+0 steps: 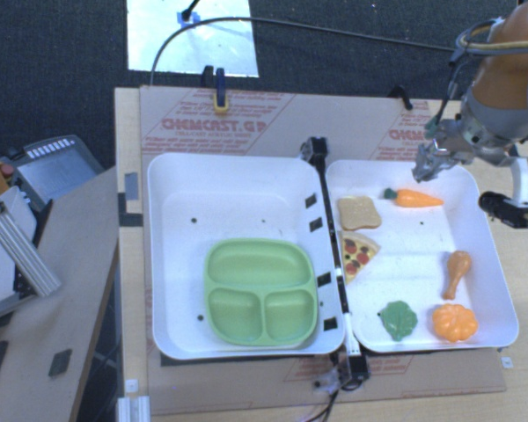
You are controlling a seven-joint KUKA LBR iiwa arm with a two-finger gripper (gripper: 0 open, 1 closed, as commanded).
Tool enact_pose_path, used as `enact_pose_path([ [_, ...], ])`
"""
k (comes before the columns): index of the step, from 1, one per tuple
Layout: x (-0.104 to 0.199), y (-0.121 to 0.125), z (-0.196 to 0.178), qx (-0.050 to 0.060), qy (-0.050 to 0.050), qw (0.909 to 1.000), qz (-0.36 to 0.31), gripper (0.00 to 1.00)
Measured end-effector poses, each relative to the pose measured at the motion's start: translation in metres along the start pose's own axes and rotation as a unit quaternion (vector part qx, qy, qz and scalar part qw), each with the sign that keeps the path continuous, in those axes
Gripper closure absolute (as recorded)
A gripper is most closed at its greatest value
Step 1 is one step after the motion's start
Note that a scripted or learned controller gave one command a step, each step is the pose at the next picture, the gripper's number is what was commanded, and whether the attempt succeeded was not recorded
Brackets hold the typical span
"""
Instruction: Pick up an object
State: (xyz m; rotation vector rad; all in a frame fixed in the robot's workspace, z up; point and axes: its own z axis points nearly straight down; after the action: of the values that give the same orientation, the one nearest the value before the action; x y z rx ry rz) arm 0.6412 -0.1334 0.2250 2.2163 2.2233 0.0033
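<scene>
Step in hand, by estimate: approach, nothing lifted. Claw (429,164) poised at upper right of frame over far rim of right bin (502,310), just left-above carrot (415,199); touching nothing visibly; spread or pressed together: cannot tell. Next move, judged: short descent toward carrot, then closure.

Bright even light, soft focus, faint shadows

Tool (429,167) above right bin's (502,271) far edge, near carrot (415,199), green tray (261,291) in left bin (172,236)
</scene>
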Motion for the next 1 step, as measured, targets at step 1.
enact_pose_path([
  [1, 0.0498, -0.0145, 0.0066, 0.001, 0.000, 1.0000, -0.001, 1.00],
])
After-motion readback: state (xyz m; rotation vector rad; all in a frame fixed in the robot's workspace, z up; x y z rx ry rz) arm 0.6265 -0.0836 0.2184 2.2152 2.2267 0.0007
